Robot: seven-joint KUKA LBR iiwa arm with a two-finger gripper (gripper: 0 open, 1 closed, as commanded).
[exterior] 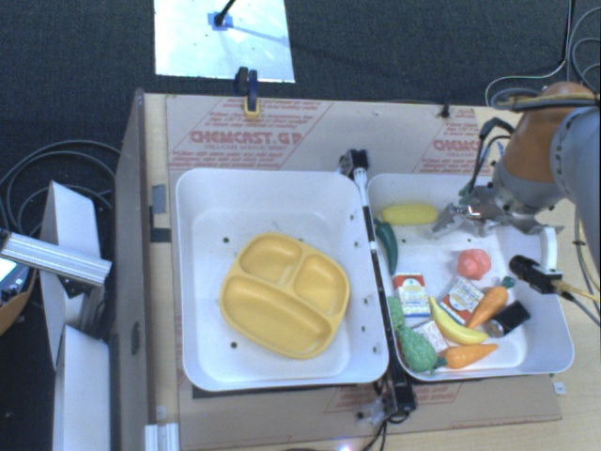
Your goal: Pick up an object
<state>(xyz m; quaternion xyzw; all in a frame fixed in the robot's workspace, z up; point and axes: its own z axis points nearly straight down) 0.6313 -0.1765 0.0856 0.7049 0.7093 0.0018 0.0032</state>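
Camera view: toy food crowds the right bin (pixel 554 346), gripper (pixel 457 216) low at its far side.
Nearest lie broccoli (pixel 419 349), two carrots (pixel 468 354), a banana (pixel 449 322) and small cartons (pixel 411 297); farther back a red strawberry (pixel 474 263), then yellow corn (pixel 409 214) by the far wall. The gripper's fingers stand apart just right of the corn, holding nothing. A yellow divided plate (pixel 285 293) sits in the left bin (pixel 202 280).

Robotics lab; bench (pixel 282 125) with bins (pixel 202 252); loose cables (pixel 56 172).
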